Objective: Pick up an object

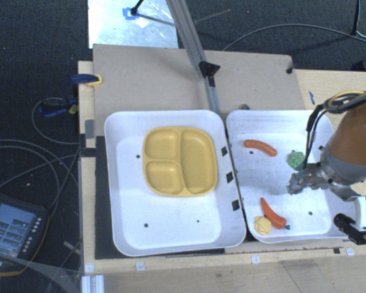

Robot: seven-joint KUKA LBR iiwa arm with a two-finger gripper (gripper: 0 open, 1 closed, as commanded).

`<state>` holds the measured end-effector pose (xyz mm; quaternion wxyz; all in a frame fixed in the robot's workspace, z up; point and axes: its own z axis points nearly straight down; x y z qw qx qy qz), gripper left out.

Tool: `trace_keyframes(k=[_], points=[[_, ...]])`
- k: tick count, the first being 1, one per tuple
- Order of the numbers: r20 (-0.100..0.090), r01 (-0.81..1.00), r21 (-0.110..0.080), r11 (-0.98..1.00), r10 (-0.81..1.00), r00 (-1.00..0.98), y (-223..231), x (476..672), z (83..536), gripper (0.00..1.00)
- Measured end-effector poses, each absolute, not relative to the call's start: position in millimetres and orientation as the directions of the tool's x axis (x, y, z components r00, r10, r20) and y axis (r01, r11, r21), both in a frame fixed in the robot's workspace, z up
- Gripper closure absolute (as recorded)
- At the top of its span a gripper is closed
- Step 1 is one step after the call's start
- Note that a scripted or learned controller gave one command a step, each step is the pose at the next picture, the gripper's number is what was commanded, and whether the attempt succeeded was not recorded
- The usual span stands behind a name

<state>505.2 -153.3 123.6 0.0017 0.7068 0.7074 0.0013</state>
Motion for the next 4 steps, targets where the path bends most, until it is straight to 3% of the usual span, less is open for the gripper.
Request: trace_keyframes(k=[2, 3, 4], points=[[-0.003, 1.000, 0.010, 0.006, 1.000, -0.006, -158, 510.6, 252, 1.00], [-0.002, 1.000, 0.006, 0.006, 1.000, -0.006, -159, 512.2, 276, 1.00], [0.002, 1.000, 0.002, 0.012, 1.000, -0.012, -97, 519.0, 275, 1.00]])
